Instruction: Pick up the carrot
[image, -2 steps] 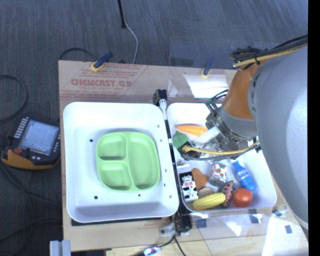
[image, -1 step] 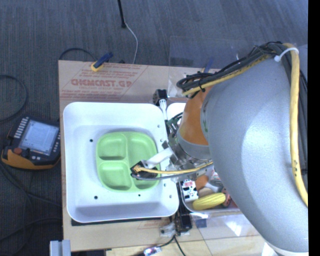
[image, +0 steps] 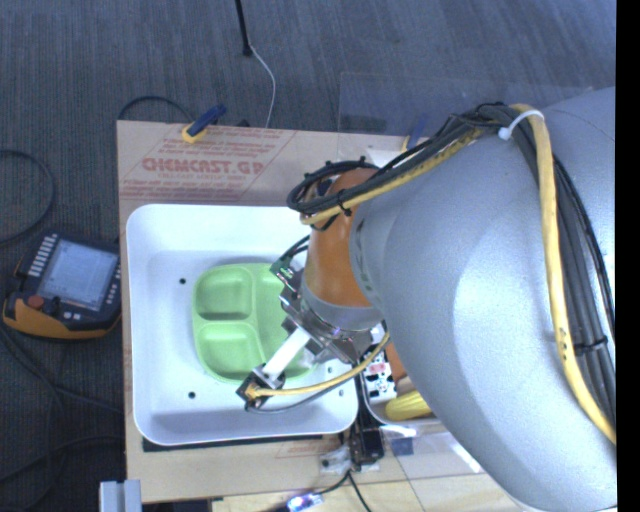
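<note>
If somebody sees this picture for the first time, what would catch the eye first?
The big grey arm with its orange band takes up the right side and reaches over the left white bin. In that bin lies a light green divided plate, partly under the wrist. On the dark floor at the left sits a handheld controller with a screen.
</note>
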